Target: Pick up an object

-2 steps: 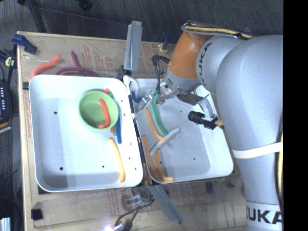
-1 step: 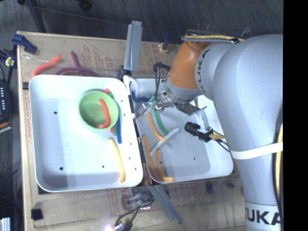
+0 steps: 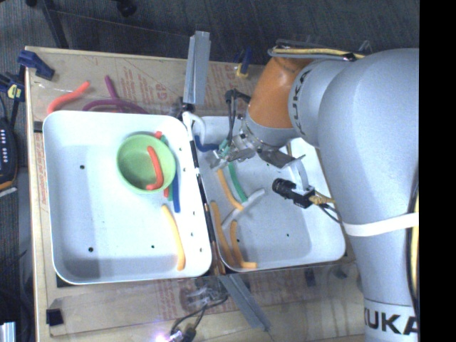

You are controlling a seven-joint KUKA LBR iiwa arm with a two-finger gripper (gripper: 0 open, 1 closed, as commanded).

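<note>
My gripper (image 3: 226, 153) hangs low over the upper left part of the right bin (image 3: 324, 244), below the orange wrist band (image 3: 274, 95). Just under it lie a green stick (image 3: 237, 186) and a yellow stick (image 3: 226, 185). A pale grey stick (image 3: 241, 211) lies a little lower, and an orange stick (image 3: 226, 246) runs along the bin's left wall. A blue piece (image 3: 204, 147) rests at the bin's top left corner, partly hidden by the gripper body.
The left bin (image 3: 78, 219) holds a green bowl (image 3: 139, 164) with a red stick (image 3: 154, 164) in it, plus a blue stick (image 3: 176, 191) and a yellow stick (image 3: 175, 237). Loose red and purple sticks (image 3: 107, 98) lie on the bench behind it. A black cable plug (image 3: 292, 191) juts over the right bin.
</note>
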